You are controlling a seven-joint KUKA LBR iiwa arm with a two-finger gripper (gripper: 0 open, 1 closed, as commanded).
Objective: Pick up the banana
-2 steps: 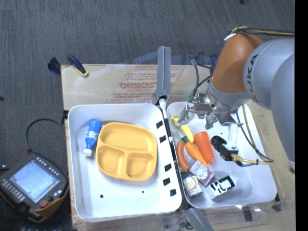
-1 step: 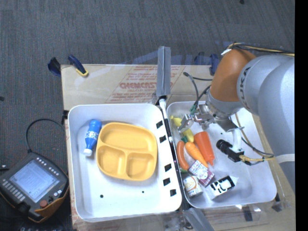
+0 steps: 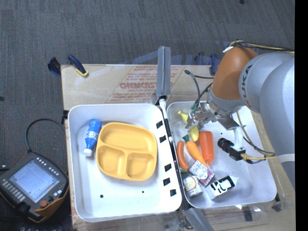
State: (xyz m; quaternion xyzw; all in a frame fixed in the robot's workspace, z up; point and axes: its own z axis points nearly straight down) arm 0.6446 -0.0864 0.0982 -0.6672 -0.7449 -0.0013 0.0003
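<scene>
Yellow shows at the right bin's point(image 3: 269, 189) eleven o'clock corner: we see the banana point(image 3: 188, 125) lying near the divider wall, touching the carrots point(image 3: 195, 150) at its six o'clock. Our end effector point(image 3: 198, 117) sits directly over it; we cannot tell its finger spacing. Open floor lies toward four o'clock; the left bin point(image 3: 79, 191) carries a yellow tray point(image 3: 127, 151) and blue bottle point(image 3: 92, 136).

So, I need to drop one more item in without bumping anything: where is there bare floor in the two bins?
Left bin: bare floor along the front edge below the yellow tray, and the back strip above it, right of the blue bottle. Right bin: bare front-right corner past the black-and-white carton. Crowded: the carrots, banana and gripper.
</scene>
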